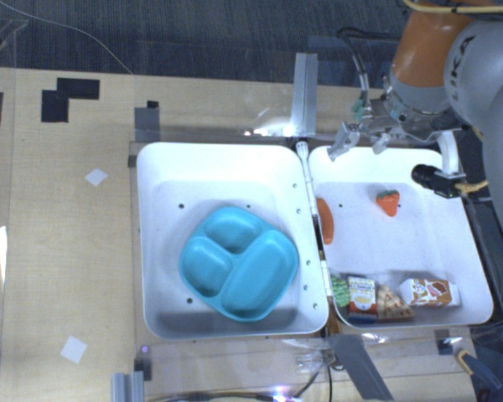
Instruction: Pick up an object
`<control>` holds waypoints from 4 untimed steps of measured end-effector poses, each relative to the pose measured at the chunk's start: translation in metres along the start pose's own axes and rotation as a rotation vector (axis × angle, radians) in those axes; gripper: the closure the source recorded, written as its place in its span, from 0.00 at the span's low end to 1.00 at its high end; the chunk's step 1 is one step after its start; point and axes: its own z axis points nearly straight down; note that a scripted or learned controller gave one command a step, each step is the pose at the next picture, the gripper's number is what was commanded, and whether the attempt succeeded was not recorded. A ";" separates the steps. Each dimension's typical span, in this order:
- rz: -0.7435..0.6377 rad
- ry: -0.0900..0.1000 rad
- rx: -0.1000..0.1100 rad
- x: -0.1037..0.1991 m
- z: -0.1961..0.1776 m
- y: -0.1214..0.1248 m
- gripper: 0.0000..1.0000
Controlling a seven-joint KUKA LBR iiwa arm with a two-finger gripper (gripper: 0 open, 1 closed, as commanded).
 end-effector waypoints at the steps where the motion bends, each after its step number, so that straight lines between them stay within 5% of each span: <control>1: 0.048 0.000 0.003 -0.032 0.093 -0.041 0.00; 2: -0.139 -0.002 -0.002 -0.091 0.128 -0.099 0.00; 3: -0.141 -0.005 -0.009 -0.091 0.116 -0.096 1.00; 4: -0.150 0.001 -0.001 -0.016 0.030 -0.054 1.00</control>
